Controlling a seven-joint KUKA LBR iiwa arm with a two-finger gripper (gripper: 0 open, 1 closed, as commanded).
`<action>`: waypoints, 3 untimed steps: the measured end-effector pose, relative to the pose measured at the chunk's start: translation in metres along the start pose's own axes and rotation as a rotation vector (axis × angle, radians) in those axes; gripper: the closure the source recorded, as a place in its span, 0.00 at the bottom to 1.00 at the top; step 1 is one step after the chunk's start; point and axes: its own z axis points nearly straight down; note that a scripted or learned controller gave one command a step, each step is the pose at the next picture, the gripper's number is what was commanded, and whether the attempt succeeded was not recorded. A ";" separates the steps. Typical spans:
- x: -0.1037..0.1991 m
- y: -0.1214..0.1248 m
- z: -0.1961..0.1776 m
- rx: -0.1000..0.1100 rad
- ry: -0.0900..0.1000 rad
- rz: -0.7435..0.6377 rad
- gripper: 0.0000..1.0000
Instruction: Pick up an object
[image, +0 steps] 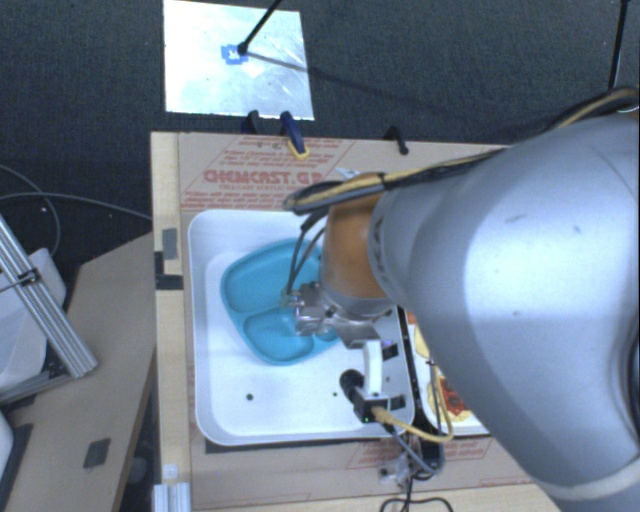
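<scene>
Grey arm (520, 290) above white bin (215, 330) with blue dish (262, 300); pincer state indiscernible.

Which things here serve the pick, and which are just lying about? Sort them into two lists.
For the job:
blue heart-shaped dish in the left white bin
gripper, low over the dish

Lying about:
cardboard sheet under the bins
blue clamp
aluminium rail
</scene>
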 end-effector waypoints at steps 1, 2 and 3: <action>-0.034 0.087 0.016 0.054 0.000 -0.003 1.00; -0.042 0.027 -0.090 0.016 0.001 0.003 1.00; -0.041 0.029 -0.094 0.017 -0.001 -0.003 1.00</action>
